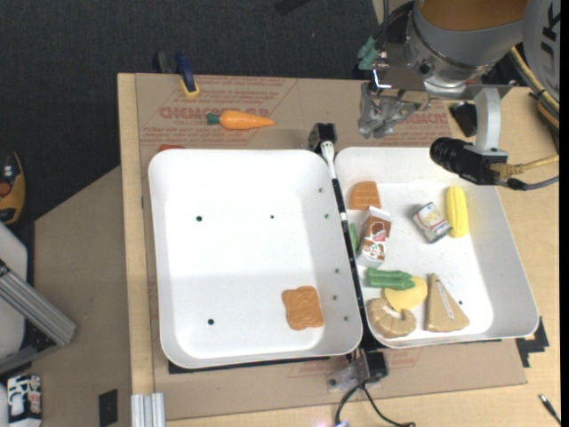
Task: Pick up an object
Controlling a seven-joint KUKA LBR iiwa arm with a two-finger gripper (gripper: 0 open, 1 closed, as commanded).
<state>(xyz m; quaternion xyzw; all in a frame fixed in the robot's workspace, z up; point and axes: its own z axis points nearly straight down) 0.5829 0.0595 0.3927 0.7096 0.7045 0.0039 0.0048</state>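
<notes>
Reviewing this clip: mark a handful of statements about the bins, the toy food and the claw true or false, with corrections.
1. The carrot lies inside the left bin. False: it lies on the cardboard behind that bin.
2. The left bin holds one brown waffle-like piece. True.
3. The claw hangs above the back edge of the right bin. True.
4. The corn cob lies in the left bin. False: it lies in the right bin, beside the small box.
5. The claw grips the milk carton. False: the carton lies in the right bin, away from the claw.
</notes>
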